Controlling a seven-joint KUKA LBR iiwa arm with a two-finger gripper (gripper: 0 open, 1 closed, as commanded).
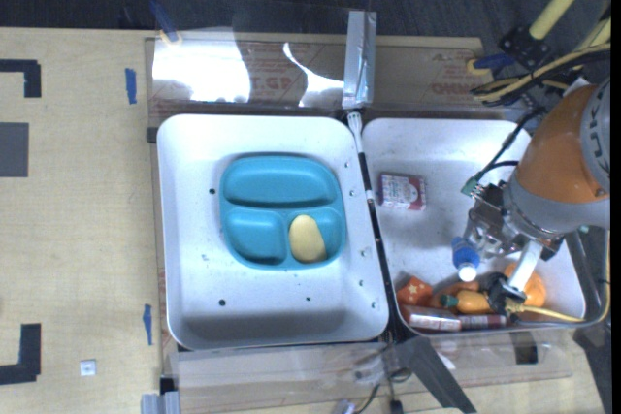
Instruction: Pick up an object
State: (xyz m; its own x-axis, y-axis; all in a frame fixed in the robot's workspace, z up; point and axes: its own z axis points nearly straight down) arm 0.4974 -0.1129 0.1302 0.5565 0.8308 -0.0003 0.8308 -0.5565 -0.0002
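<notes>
We see two white bins side by side on the bench. The left bin point(184, 208) holds a blue divided tray point(277, 194), and a yellow egg-shaped object point(308, 238) lies in the tray's lower right compartment. The right bin point(427, 141) holds a small red and white packet point(402, 191) near its upper left, well apart from a heap of small objects point(456, 301) along the near wall: orange pieces, a red and white tube-like item and something yellow, though we cannot make out each one clearly. The arm point(568, 160) reaches in from the right, and its gripper point(490, 252) is low over the right side of that heap, just beside a small blue-capped object point(466, 257). We cannot tell how the gripper is set, or whether it grips anything.
</notes>
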